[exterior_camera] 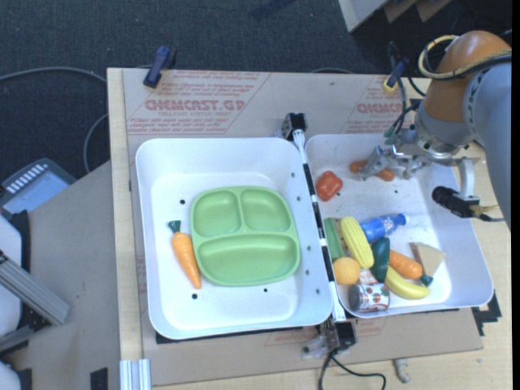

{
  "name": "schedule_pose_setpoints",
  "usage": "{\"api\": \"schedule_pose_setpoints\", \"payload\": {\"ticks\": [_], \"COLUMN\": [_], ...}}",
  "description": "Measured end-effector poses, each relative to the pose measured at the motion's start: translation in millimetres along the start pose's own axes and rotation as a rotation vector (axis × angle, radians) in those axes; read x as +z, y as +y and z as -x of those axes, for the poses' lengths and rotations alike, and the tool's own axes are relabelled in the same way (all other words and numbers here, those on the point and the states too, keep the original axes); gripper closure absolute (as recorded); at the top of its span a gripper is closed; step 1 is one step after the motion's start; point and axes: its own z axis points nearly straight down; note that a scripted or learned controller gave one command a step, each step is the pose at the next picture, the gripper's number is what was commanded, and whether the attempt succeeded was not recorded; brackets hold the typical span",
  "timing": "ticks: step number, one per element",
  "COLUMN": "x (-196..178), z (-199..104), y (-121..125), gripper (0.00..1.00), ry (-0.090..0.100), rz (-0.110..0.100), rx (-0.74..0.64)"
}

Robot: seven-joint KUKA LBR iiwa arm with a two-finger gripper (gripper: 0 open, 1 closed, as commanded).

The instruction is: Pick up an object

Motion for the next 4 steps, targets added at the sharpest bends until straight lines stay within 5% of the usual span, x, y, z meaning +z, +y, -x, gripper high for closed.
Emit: {"api": "schedule_pose_setpoints", "payload": {"ticks": [2, 3, 4], "x": [0.1, -0.9, -11.8], "z": [15.5, 41.4, 44.4], "y": [0.0, 2.3, 3.3], "gripper": [0.0, 0.0, 1.0], "ry": [0.001, 0.017, 0.004], "rz": [0.002, -0.002, 0.009], "rx": [-0.001, -0.003, -0.004]}}
